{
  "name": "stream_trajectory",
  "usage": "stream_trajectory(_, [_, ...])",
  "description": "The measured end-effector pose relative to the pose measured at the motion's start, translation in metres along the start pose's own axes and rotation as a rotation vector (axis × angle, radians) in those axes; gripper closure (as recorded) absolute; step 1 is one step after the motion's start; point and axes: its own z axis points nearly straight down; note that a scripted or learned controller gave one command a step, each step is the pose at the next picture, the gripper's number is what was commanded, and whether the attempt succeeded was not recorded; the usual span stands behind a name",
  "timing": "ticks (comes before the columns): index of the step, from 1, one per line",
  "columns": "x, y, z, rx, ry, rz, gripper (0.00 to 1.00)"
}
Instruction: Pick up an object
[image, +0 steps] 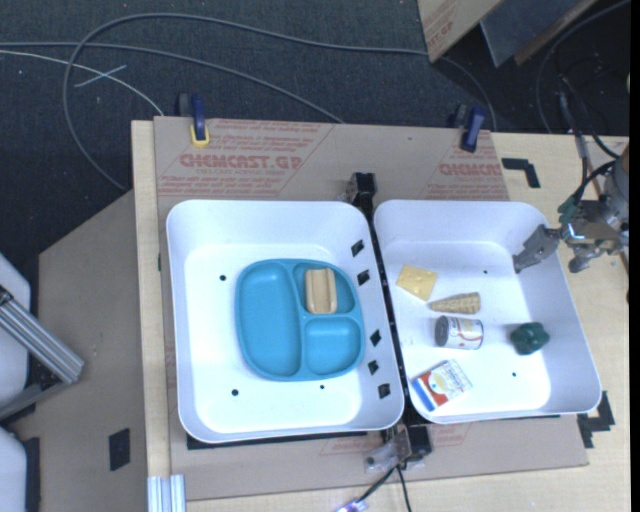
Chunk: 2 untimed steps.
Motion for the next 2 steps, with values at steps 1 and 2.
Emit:
stream_trajectory(1, [0.001,0.003,-0.007,-0.012,-0.003,-0.004,0.0])
stream_trajectory(2, [0.002,0.001,0.056,-0.006,-0.001,-0.003,0.0])
